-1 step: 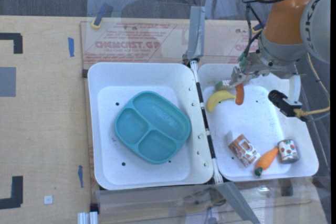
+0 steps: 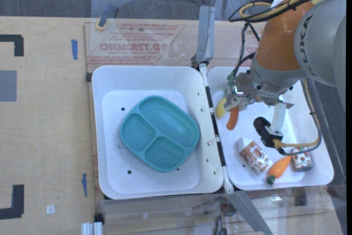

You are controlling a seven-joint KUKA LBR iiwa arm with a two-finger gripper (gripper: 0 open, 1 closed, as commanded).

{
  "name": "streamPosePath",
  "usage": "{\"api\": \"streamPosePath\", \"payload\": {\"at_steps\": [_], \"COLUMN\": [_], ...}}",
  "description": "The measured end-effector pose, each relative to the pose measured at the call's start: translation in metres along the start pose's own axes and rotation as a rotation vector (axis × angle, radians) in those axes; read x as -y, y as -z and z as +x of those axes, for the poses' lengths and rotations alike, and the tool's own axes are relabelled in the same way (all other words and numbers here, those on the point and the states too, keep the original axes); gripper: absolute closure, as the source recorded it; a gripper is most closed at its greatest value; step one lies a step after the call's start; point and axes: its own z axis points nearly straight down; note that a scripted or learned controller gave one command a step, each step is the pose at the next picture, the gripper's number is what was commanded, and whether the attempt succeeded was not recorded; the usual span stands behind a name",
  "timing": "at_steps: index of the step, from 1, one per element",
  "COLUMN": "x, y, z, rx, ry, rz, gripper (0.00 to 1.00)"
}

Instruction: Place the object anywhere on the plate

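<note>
A teal plate (image 2: 159,132) with three compartments lies in the left bin (image 2: 110,91), with nothing on it. My gripper (image 2: 237,100) is low over the upper left part of the right bin (image 2: 322,173). Right below it lies a small orange-red oblong piece (image 2: 232,118), with a yellow piece (image 2: 220,108) just to its left by the bin wall. The gripper's tip meets the top end of the orange-red piece; the view does not show whether it holds it.
Further down the right bin lie a small brown-and-white carton (image 2: 254,156), an orange carrot (image 2: 279,168) and a little can (image 2: 301,160). The raised rims between the two bins (image 2: 212,118) separate gripper and plate.
</note>
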Motion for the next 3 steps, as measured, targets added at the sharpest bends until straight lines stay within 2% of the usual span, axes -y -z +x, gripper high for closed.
{"api": "streamPosePath", "payload": {"at_steps": [1, 2, 3], "x": [0.026, -0.001, 0.015], "y": [0.006, 0.0, -0.003], "z": [0.07, 0.077, 0.145], "rx": [0.001, 0.002, 0.001], "ry": [0.124, -0.047, 0.0], "rz": [0.001, -0.006, -0.001], "gripper": [1.0, 1.0, 1.0]}}
